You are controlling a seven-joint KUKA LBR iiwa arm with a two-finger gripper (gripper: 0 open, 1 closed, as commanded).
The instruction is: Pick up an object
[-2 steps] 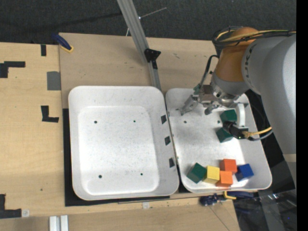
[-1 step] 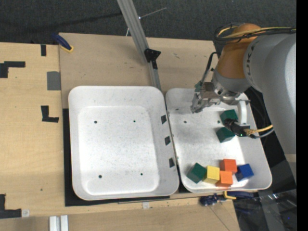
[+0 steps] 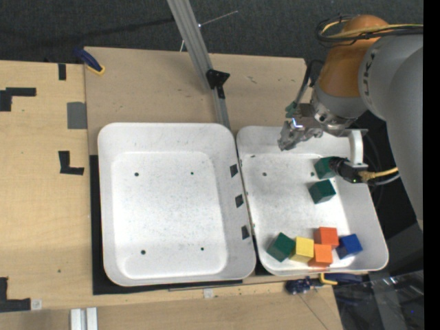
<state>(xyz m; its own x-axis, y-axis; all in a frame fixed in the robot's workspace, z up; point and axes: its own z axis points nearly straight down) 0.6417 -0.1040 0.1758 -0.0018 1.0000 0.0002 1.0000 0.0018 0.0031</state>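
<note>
Two green blocks [image 3: 322, 191] lie near claw [image 3: 289, 139], apart.

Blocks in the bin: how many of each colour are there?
Green blocks: 3
Orange blocks: 2
Yellow block: 1
Blue block: 1
Total: 7, all in the right bin.

A light wooden bench [image 3: 41, 184] fills the frame's left and centre. Two shallow white plastic bins [image 3: 168, 133] sit side by side on it, lower centre.
</note>
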